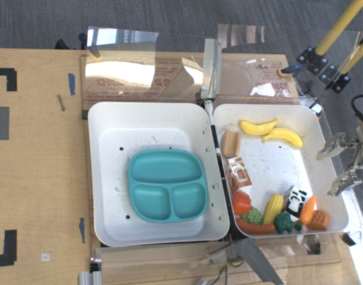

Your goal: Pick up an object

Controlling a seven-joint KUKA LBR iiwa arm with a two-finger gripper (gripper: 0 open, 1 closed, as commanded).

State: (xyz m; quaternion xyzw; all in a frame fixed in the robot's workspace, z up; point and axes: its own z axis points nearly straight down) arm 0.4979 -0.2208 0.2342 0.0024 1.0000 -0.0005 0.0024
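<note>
A: What is the surface like?

B: A flat bench (39, 177) of pale brown board, seen from above at a slant. It fills the left and middle of the view.

A: What rests on it?

B: Two shallow white bins side by side, their inner rims touching. The left bin (104, 159) sits near the middle; the right bin (324, 177) sits toward the right edge.

A: Anything else on the board?

B: Black square markings (5, 79) on the far left, and short strips of blue tape (71, 83) just left of the left bin. Clear plastic panels (140, 76) stand behind both bins.
</note>
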